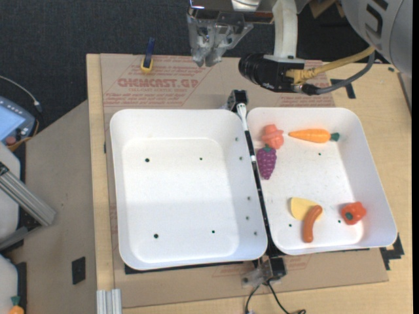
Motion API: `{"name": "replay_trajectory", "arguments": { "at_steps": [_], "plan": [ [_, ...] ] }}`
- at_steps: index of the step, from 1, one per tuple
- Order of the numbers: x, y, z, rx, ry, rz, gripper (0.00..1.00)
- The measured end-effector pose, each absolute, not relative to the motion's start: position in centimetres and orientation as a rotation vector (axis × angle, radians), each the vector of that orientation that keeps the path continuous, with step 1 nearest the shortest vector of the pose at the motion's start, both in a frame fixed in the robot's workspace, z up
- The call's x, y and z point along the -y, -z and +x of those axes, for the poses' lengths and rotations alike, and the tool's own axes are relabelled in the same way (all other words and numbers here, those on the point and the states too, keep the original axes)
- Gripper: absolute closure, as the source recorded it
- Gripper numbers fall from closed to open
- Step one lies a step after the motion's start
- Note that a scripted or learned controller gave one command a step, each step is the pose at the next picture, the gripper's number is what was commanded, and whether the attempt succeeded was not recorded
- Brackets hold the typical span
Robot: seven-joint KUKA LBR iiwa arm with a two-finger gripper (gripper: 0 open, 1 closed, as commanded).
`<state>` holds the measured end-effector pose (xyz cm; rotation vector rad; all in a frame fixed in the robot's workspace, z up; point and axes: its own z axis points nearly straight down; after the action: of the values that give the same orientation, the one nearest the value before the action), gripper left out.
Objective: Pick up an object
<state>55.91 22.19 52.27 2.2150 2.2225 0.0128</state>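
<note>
At far left on the surface (98,175), beyond the bins, I log the corner of a blue-screened device (12,120) and a grey metal rail (23,191). Next, near the cardboard's back edge, a small blue-and-yellow clip (148,56).

Item: left bin (121,126), white, shallow; I list nothing lying in it.

Item: hand (211,59), hanging above the back of the cardboard, behind the left bin's far right corner, well apart from every object. Its fingers point down and stand close together; I cannot tell whether they are fully closed. Nothing sits between them.

Item: right bin (366,149), holding all candidates. Along its left wall, a purple grape bunch (266,162), long axis running front to back, with a pink-orange piece (273,136) touching its far end. At the far side, an orange carrot (311,135), long axis left to right. Toward the near side, a yellow wedge (300,207) touching an orange sausage (311,223), which lies tilted; just beside them, a red tomato (353,212).

Judgement: every pickable thing lies to the right of the hand and nearer the camera. The pink-orange piece and the grapes are closest, so I reckon the coming move must cross the shared bin wall, then descend.
</note>
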Motion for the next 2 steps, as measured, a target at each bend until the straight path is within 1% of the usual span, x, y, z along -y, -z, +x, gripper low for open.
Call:
{"name": "replay_trajectory", "arguments": {
  "at_steps": [1, 2],
  "plan": [
    [-21.5, -38.2, 52.1, -2.225, 0.025, 2.228, 1.00],
    [-22.5, -29.6, 47.6, -2.228, 0.021, 2.224, 1.00]
  ]
}}
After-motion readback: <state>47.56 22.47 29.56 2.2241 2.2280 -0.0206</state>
